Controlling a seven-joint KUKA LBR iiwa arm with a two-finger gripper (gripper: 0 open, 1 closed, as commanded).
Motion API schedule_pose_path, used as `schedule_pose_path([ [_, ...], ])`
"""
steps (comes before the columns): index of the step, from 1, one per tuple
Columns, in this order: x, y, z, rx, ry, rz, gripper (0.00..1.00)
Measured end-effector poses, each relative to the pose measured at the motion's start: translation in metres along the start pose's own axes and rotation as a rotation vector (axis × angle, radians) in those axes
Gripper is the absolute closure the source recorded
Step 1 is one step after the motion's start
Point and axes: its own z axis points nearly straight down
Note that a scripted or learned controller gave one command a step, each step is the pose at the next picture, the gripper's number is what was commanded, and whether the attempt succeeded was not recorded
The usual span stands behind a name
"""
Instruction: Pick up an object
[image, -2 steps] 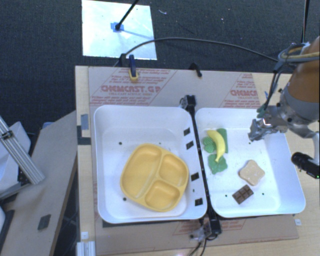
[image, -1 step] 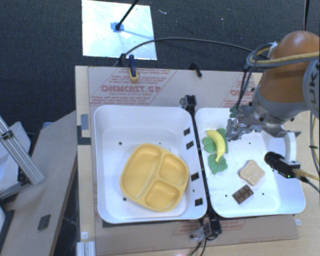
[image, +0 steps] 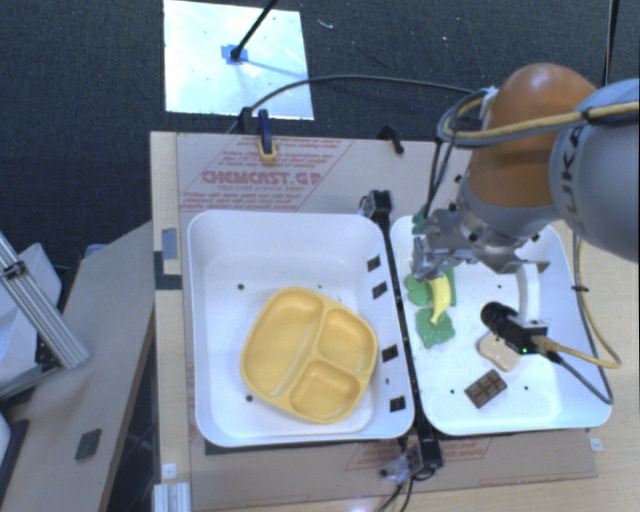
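Hovering over the near-left part of the right bin (image: 565, 405), the gripper (image: 432, 268) is seen directly above a tight cluster: a banana (image: 440, 297) lying against two green pieces (image: 435, 328). Whether the gripper is apart, together or clamped on anything cannot be told; the wrist hides it from above. No object is seen lifted.

Other candidates noted in the same bin: a tan piece (image: 497, 352) and a brown block (image: 487, 388), both nearer the front edge and apart from the cluster. In the left bin (image: 230, 250) a yellow tray (image: 310, 353) lies flat.

Step judged: final descent onto the banana; the task is judged not yet done.

For a clean grasp:
- The closing line should be set across the banana's narrow width, not along its length.
- The descent should be centred on the banana so the green pieces are not caught or pushed against the bin wall just beside them.
- Closure should be completed before any lift is begun.
- The lift should be taken straight up, and the hold checked once clear of the bin.

Risk: a slip off the curved surface is judged likely.
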Motion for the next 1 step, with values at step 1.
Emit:
schedule_pose_path([
  [1, 0.0549, 0.0084, 0.0165, 0.000, 0.000, 0.000, 1.00],
])
